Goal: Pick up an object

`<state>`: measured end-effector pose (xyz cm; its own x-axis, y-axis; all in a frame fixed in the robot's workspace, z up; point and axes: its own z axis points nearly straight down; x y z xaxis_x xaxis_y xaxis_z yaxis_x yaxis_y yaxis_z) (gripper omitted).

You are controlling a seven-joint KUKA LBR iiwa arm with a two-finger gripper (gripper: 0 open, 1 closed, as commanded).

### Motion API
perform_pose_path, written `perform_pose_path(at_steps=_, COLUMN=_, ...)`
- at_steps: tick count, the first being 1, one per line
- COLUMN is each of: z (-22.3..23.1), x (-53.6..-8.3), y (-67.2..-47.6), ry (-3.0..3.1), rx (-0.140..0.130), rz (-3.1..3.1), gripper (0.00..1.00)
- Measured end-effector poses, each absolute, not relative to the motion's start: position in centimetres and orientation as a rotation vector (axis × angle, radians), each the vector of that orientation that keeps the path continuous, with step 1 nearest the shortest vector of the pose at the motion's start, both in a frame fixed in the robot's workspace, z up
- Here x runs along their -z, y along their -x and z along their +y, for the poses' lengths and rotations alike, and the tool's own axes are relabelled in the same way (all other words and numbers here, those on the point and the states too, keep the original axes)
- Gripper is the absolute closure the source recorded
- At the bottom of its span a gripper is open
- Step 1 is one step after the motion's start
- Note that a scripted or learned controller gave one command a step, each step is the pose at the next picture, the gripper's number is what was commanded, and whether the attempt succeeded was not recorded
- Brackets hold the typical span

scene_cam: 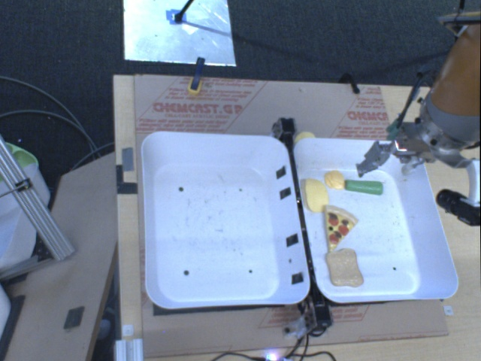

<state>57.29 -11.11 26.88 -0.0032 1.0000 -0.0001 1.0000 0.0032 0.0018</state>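
Note:
The right bin (421, 277) holds several toy foods. A green cylinder (364, 187) lies near its far side, with a small orange-yellow piece (334, 179) touching its left end. A pale yellow piece (316, 195) sits by the bin's left wall. Nearer the front are a pizza slice (339, 226) and a slice of bread (345, 268). My gripper (391, 160) hangs over the far right part of this bin, just above and right of the green cylinder. It is open, with nothing between its fingers.
The left bin (150, 201) stands beside the right one, with a black clipped divider (293, 201) where they meet. A small yellow item (304, 136) rests at the far rim between the bins. The arm (458, 89) comes in from the right.

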Motion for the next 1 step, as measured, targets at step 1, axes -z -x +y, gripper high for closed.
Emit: perform_pose_path(at_steps=1, z=-8.24, x=-14.12, y=-54.90, ry=-2.225, rx=0.006, rz=2.229, gripper=0.00)
